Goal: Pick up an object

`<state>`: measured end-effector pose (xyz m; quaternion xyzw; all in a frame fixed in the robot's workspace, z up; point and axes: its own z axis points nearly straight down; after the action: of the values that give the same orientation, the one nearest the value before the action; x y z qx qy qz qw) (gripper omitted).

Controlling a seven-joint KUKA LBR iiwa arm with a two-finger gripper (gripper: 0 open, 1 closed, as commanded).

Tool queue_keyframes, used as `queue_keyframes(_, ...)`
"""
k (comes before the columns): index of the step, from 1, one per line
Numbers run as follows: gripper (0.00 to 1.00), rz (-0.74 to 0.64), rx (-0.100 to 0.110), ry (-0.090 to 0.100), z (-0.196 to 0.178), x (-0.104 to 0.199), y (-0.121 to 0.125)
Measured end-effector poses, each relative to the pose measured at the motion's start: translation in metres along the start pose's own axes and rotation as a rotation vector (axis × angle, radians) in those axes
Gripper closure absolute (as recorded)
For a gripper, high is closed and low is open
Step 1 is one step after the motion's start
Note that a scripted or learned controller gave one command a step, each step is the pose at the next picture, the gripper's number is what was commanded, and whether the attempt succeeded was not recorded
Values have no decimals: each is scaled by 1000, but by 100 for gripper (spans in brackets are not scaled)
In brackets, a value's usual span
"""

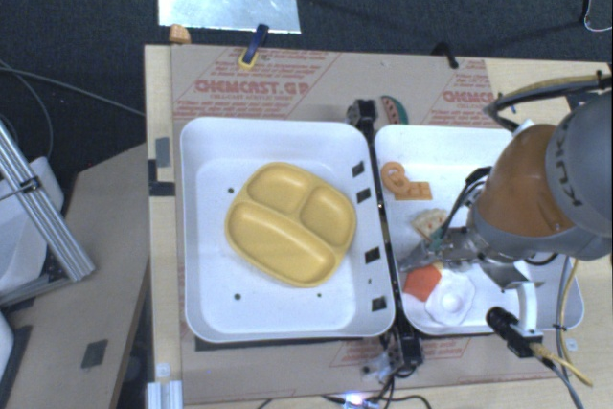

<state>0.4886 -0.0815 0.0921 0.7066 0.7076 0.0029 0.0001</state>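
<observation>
**Arm hanging low over the right bin, no grab yet as far as I can see**

Camera view: the arm [536,192] is reaching in from the right and hovering over the right bin [450,144]. The tool [436,249] is sitting down among the small stuff there, but the wrist is blocking it, so I can't tell how it's set or whether it's pinching anything.

The candidates are lying close together in that bin: an orange curly plastic piece [402,180] toward the back, a pale crumpled-looking lump [428,223] right by the tool, then a red-orange block [421,282] touching a glossy white rounded thing [450,299] at the front.

My guess is it's in the reach/descend step. Next it'd need to close on one item cleanly and lift straight up.

The left bin [206,206] is holding a yellow divided plate [290,223], smooth matte plastic, three compartments. Both bins are sitting on cardboard on the counter [96,206].
</observation>
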Motion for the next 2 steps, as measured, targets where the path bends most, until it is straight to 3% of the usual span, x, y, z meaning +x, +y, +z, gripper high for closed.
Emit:
queue_keyframes(1, 100, 0, -9, -3, -14, -1, 3)
queue_keyframes(2, 100, -1, -10, -2, -24, -1, 3)
